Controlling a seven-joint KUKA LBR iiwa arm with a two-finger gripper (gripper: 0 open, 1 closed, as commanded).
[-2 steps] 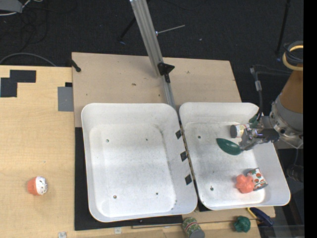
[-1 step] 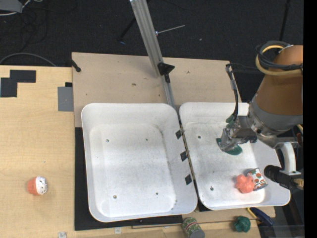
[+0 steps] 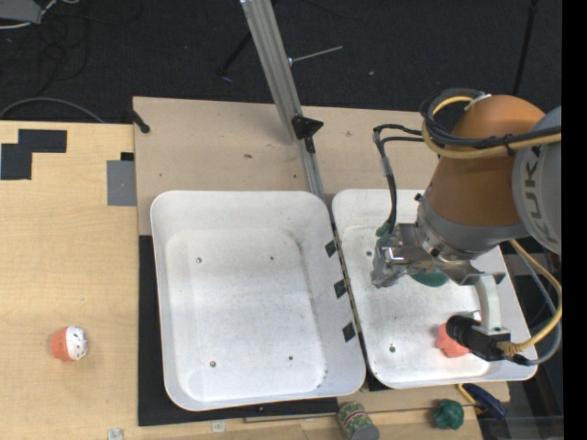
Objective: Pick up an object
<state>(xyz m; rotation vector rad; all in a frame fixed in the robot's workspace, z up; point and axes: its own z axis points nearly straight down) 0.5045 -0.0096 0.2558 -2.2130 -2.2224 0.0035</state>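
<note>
My gripper (image 3: 389, 262) hangs low over the middle of the right bin (image 3: 396, 328), near its left wall, under the orange wrist. A teal object (image 3: 429, 280) peeks out just to the right of the gripper, partly hidden by the arm. Toward the front right corner of the same bin lies a salmon-pink object (image 3: 448, 339). Nothing can be seen held in the gripper.
The left bin (image 3: 167, 211) sits beside the right one. An orange and white ball (image 3: 70, 344) lies on the bench far to the left. A green lump (image 3: 448, 414) and a small can-like item (image 3: 354, 420) rest in front of the bins. A slanted metal rail (image 3: 280, 71) stands behind them.
</note>
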